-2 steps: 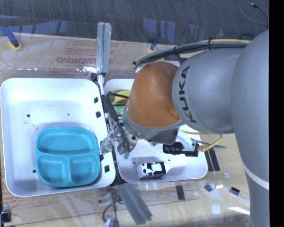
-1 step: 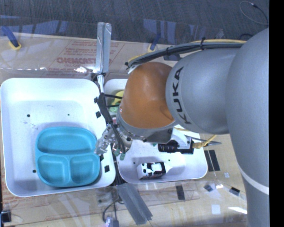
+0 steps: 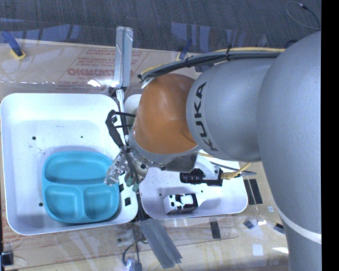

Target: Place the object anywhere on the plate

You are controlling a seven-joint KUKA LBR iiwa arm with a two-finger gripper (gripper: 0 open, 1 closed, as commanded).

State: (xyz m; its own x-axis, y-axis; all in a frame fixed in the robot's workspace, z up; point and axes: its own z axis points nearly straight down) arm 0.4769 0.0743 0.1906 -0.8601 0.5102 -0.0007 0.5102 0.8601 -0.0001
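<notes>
A blue divided plate (image 3: 80,188) lies in the front part of the left white bin (image 3: 22,129). My gripper (image 3: 118,174) hangs at the plate's right edge, just over the wall between the two bins. The arm's big grey and orange body hides most of it from above. A small black and white object (image 3: 181,202) lies on the floor of the right bin (image 3: 231,199), to the right of the gripper and apart from it. Nothing can be made out in the gripper.
The arm covers most of the right bin. A grey metal bar (image 3: 124,55) stands behind the bins, and another grey piece (image 3: 158,241) lies at the bench's front edge. The back half of the left bin shows bare white floor.
</notes>
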